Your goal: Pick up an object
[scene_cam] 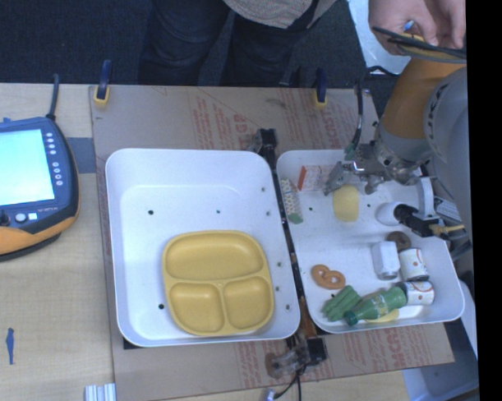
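**Gripper over the yellow block**

Green bottle (376,305) lay along the right bin's (309,170) near edge, beside a pretzel (328,277) and small white cups (416,278). Farther back, a pale yellow block (346,204) sat on the bin floor, just below the gripper (354,175); whether the fingers were apart or together could not be told. A yellow divided tray (218,281) rested in the left bin (152,178).

Arm reaching in (from right), claw (354,174) lowered
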Robot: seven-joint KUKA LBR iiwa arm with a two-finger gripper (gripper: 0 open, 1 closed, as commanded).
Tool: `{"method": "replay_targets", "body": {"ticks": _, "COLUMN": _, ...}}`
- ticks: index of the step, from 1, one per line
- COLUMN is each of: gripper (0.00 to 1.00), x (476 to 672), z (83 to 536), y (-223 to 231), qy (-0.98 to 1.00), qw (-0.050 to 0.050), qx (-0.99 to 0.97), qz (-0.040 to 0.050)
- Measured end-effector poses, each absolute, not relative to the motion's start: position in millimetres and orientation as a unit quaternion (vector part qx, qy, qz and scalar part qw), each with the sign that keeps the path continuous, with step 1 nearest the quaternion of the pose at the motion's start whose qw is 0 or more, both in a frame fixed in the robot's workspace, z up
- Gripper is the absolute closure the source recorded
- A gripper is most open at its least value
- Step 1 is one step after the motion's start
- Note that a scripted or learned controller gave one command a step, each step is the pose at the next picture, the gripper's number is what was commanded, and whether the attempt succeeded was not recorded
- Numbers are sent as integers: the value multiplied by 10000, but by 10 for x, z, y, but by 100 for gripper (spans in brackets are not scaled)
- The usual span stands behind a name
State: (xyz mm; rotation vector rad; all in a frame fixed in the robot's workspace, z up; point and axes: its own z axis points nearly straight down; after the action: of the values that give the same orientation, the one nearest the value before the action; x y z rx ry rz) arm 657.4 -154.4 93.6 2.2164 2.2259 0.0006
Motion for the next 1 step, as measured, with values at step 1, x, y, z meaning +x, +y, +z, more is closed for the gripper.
{"method": "replay_targets", "body": {"ticks": 1, "gripper": 0, "x": 6324, "z": 833, "y": -1529, "qy": 7071, "qw": -95, "qx": 7071, "qz": -70}}
